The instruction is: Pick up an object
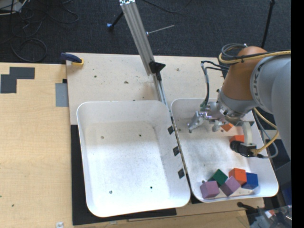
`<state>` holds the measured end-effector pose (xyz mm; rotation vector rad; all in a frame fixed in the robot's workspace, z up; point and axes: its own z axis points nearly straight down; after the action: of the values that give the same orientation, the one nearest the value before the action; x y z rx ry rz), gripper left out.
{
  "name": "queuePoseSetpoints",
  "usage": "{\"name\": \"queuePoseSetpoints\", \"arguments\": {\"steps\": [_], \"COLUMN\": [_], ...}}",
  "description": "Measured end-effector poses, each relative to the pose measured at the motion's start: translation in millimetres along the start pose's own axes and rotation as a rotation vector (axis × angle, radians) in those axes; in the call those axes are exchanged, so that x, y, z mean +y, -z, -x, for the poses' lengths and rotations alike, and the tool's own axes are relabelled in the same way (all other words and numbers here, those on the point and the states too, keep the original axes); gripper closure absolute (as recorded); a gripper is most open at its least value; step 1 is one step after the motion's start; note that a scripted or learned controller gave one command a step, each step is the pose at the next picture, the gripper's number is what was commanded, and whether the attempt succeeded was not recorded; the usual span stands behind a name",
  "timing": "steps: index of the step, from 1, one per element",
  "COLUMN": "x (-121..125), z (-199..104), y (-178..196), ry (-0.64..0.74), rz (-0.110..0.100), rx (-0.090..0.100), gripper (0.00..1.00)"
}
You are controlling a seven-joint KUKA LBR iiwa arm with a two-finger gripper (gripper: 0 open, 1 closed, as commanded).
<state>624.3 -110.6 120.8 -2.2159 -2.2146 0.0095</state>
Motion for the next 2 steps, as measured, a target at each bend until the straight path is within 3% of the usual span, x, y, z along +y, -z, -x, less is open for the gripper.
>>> {"name": "queuePoseSetpoints", "arguments": {"steps": [1, 2], "x": [0.9, 0.0], "z": [-1.3, -3.6], "y": [-30.1, -21.3], "ry": [-0.002, -0.001], "rz": [0.009, 0.003], "rx": [-0.002, 0.002], "gripper": [0.00, 1.00]}}
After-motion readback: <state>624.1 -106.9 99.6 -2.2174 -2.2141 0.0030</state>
